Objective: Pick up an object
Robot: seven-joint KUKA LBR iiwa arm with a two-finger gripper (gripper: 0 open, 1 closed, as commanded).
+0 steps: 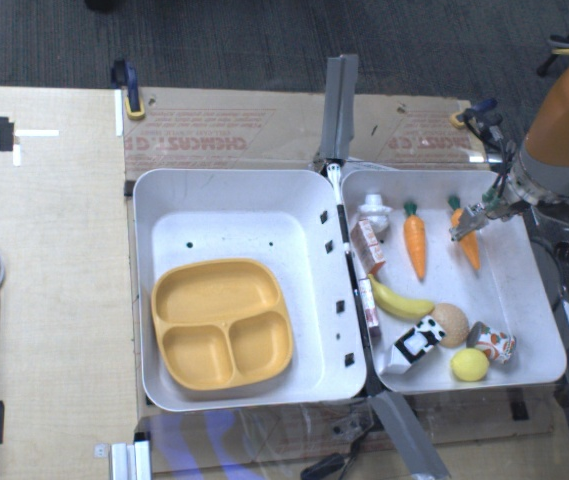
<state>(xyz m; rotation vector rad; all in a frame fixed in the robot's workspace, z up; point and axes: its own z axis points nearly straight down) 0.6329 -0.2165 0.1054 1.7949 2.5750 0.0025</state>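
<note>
- The arm (562,128) comes in from the right edge, its orange band showing above the grey wrist, and leans over the far right corner of the right bin (544,303).
- The gripper (467,226) sits low over that bin, right at the top end of a carrot (469,243) lying near the bin's right wall.
- Its tips are dark and small against the carrot, and whether they are spread or pressed together cannot be told; nothing is clearly seen between them.
- A second carrot (416,243), with a green top, lies just left of the first, apart from it, pointing toward the near side.
- A small white bottle (374,211) stands near the bin's far left corner, and a red-and-white carton (368,248) lies just below it along the left wall.
- A banana (400,301) lies across the middle, its right end close to a round tan ball (451,319).
- A black-and-white toy (418,342) rests below the banana, beside the tan ball.
- A lemon (470,365) sits by the near wall, with a small printed can (493,344) just to its right.
- The left bin (164,203) holds a yellow divided plate (223,321) with three compartments, lying toward the near left side.
</note>
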